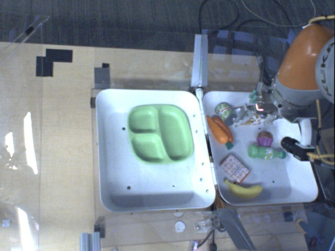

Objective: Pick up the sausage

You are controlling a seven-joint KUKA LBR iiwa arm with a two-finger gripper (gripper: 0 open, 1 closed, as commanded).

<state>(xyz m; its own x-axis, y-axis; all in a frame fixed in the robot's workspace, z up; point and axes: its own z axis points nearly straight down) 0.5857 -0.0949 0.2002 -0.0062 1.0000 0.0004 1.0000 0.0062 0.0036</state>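
Sausage (219,129): likely light, smooth, slippery plastic; lies in right bin (309,192)
Hold: across its middle
Gripper (251,114): opening cannot be told

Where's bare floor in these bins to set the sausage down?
Left bin: bare strips ring the green divided plate, widest along the near wall. Right bin is crowded: sausage, can, green bottle, card, banana; some bare floor in its near-right corner.

No legible text or labels anywhere.
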